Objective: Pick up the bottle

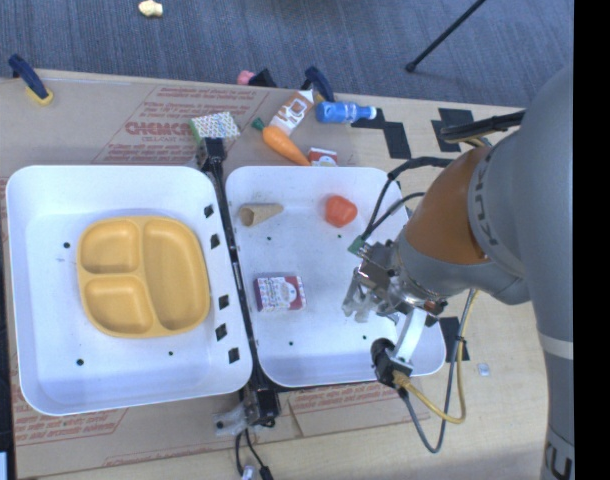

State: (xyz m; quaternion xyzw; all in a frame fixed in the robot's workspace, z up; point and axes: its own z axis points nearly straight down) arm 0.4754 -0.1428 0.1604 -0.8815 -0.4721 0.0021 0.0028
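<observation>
The gripper [363,300] hangs low over the right bin [315,368], near its right wall. From this slanting view I cannot tell if it is open or closed, and nothing is seen inside it. The floor of the bin just under it is bare. The nearest thing is a red and white packet [280,293] to its left, then a red round object [340,210] and a brown cone [260,212] further up.

The blue bottle [343,113] is not in either bin. It lies on its side on the surface [135,128] beyond the far rim of the right bin, near an orange carrot [283,145] and a white and orange container [293,111].

I judge that the task is only at the approach step, and the bottle is untouched. The next move calls for rising above the rim, travelling over it to the bottle, and turning the wrist to close across its narrow body, because it may roll.
</observation>
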